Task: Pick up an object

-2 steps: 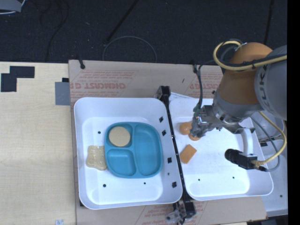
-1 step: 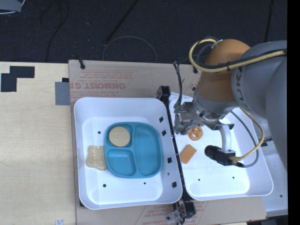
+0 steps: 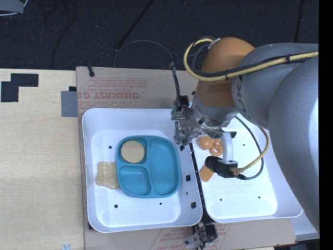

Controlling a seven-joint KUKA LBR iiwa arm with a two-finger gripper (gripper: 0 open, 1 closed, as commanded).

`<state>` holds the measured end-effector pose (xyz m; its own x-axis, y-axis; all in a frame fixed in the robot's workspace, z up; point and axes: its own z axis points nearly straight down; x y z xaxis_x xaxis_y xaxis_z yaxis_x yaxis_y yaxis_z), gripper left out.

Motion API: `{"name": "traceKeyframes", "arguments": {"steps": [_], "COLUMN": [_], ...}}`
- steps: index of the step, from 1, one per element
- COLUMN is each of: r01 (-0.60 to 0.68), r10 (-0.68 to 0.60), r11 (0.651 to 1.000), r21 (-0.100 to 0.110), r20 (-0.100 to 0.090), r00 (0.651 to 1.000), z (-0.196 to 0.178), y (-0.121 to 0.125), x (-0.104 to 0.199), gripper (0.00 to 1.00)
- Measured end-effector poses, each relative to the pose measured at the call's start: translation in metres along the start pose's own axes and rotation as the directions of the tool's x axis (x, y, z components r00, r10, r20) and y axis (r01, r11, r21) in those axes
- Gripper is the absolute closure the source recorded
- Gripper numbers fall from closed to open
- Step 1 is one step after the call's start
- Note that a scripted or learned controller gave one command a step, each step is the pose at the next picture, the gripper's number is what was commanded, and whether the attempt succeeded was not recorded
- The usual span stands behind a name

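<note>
The arm (image 3: 281,113), cut off at the right edge, covers the far right part of the right bin (image 3: 244,204). There, orange pieces (image 3: 212,144) lie partly hidden beneath the arm, their kind unclear. The hand (image 3: 183,134) shows dark and indistinct above the bins' adjoining rims.

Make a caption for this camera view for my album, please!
Robot gripper near a blue tray holding a tan disc, orange pieces in the neighbouring bin.
</note>
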<state>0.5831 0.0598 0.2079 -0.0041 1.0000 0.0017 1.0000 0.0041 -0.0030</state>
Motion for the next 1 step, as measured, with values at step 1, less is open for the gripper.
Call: {"name": "traceKeyframes", "arguments": {"steps": [1], "r01": [0.000], "r10": [0.000], "r11": [1.000], "r21": [-0.003], "r20": [0.000], "r00": [1.000], "z": [-0.0229], "y": [0.0254], "x": [0.0448], "gripper": [1.00]}}
